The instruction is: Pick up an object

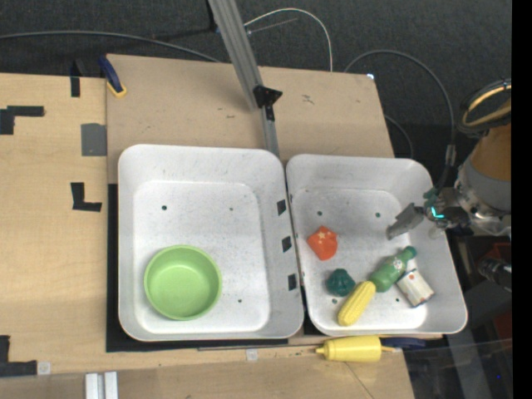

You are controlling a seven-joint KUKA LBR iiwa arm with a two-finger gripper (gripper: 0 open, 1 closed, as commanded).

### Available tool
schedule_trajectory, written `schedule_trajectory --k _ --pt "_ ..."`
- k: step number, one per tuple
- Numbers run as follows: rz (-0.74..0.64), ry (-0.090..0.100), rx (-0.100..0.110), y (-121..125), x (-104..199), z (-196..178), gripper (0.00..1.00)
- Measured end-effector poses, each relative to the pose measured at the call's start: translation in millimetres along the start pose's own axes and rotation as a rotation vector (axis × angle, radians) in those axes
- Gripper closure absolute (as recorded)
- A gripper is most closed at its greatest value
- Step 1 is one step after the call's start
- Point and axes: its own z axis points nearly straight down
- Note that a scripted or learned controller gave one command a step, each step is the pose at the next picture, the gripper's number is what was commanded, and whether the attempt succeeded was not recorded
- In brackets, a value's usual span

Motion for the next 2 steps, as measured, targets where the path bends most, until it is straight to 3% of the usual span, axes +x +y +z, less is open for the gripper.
schedule_trajectory --k 2 --pt "0.000 -0.002 -0.001 4 7 114 0.00"
